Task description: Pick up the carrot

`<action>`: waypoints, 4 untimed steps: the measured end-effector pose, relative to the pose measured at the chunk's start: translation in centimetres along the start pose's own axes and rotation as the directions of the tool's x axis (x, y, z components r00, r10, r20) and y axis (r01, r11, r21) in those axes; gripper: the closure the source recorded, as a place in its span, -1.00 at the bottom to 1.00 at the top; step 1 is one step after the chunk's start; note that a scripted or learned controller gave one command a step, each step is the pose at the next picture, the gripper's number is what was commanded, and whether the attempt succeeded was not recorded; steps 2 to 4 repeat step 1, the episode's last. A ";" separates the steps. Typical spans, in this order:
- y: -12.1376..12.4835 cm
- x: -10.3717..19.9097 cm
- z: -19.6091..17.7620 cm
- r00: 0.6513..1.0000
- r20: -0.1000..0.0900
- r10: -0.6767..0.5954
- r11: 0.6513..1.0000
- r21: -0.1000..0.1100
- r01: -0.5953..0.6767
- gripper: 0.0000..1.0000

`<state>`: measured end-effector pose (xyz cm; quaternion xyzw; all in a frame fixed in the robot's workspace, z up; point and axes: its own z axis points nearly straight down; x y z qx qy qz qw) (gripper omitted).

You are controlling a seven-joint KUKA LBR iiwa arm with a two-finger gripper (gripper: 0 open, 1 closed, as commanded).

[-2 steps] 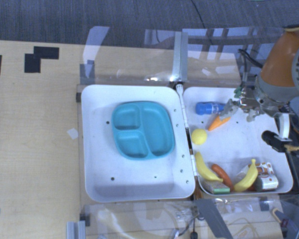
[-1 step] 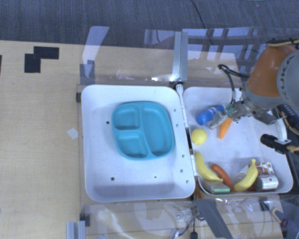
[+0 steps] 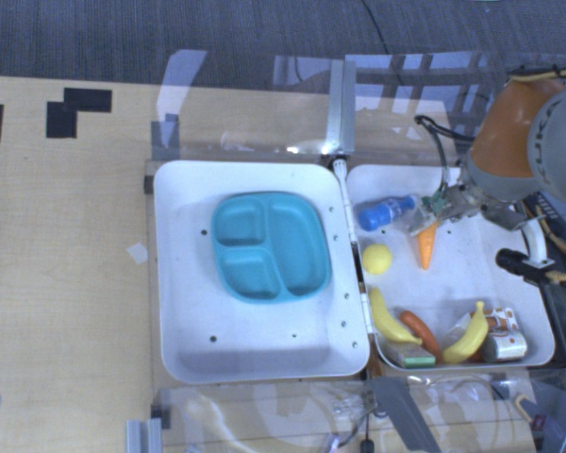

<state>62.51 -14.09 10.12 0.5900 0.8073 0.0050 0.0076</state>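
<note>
Hanging carrot [image 3: 425, 243] under end effector [image 3: 436, 213]

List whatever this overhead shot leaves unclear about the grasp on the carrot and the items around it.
- Hand: small and blurred at the carrot's wide end; whether it grips the carrot is unclear.
- Carrot's top: covered by the hand.
- Can in the right bin's corner: label too small to read.
- Arm: cut off by the right edge.

A blue divided plate [image 3: 267, 259] lies in the left bin [image 3: 179, 281]; 2 bananas [image 3: 389, 317] lie in the right bin [image 3: 533, 324].
</note>
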 end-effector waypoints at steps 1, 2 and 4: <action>4.3 -2.0 -10.4 0.942 0.001 0.335 0.942 0.012 -0.335 1.00; 4.3 -2.0 -10.4 0.942 0.001 0.335 0.942 0.012 -0.335 1.00; 4.3 -2.0 -10.4 0.942 0.001 0.335 0.942 0.012 -0.335 1.00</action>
